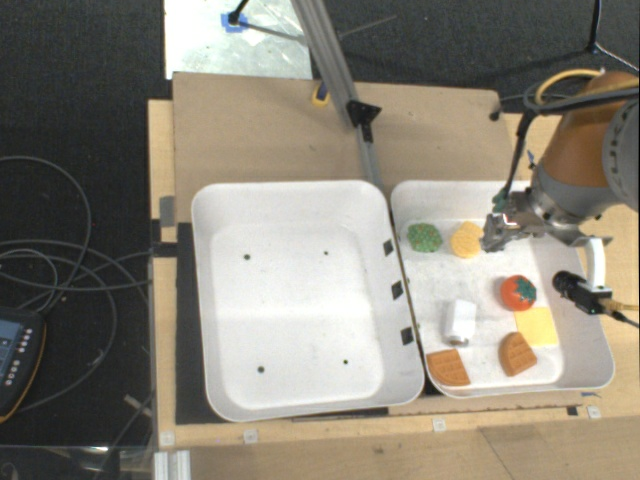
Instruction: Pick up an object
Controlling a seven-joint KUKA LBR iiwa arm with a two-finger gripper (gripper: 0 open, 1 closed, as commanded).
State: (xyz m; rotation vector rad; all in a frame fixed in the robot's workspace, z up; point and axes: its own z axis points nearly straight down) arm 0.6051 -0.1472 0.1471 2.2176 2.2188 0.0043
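Arm over the right-hand shallow white bin point(600, 368), beside a round yellow toy point(466, 240).
Left white bin point(215, 268) lies bare; rightward, bumpy green ball point(424, 237), then yellow toy touching the gripper point(497, 233), grip state unreadable; red tomato point(518, 291) nearby.

Two white bins sit side by side on the counter point(280, 128). The right bin point(590, 368) holds a green lump point(424, 237) at ten o'clock, a yellow piece point(466, 240) touching the claw point(497, 234), a red tomato point(517, 291), a white block point(459, 319) and orange pieces at six o'clock.
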